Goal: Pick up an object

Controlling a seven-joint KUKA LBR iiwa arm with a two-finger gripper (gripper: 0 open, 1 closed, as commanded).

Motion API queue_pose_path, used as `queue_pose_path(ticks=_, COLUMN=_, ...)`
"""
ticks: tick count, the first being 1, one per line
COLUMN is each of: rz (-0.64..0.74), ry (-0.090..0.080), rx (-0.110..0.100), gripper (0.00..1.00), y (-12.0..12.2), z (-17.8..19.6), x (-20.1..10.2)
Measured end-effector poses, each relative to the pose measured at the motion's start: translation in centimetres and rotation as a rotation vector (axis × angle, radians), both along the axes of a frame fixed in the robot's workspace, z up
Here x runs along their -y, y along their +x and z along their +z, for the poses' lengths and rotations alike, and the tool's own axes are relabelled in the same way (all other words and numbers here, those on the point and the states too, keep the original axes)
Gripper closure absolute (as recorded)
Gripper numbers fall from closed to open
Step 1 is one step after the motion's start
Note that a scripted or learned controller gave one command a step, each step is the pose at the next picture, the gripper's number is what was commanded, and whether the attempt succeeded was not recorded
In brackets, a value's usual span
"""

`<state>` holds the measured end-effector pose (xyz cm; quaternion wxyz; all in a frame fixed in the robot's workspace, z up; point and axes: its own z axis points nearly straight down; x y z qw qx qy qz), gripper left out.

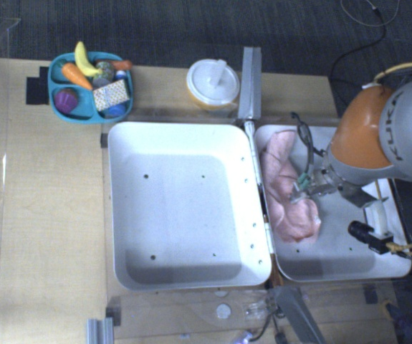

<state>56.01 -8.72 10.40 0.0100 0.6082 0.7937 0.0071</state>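
Dark carpet runs behind your pale wooden bench point(41, 213), which carries two shallow white bins side by side. Your left bin point(184, 206) has only its bare floor with a few small dark holes. Your right bin point(334, 260) holds a pink cloth point(286, 185), crumpled and stretched lengthwise along the bin's left wall, from near the far rim down to about the middle.

Look at the arm point(399, 131): grey, with its orange band, it reaches in from the right and hangs over the right bin. Your tool point(307, 183) sits low at the cloth's right edge, touching it or just above it. Whether its fingers are wide, narrow or closed on the fabric you cannot tell from this angle, since cables and the wrist crowd that spot.

Beyond the bins, on the bench's far edge, you have a blue divided tray point(91, 86) with toy food, including a banana point(84, 60) and a carrot point(75, 74), and near it a white lidded container point(213, 82).
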Motion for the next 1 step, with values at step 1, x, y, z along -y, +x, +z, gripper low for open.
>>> queue_pose_path(ticks=1, rz=0.183, ry=-0.002, rx=-0.016, gripper=1.00, y=5.62, z=8.25, x=-1.54)
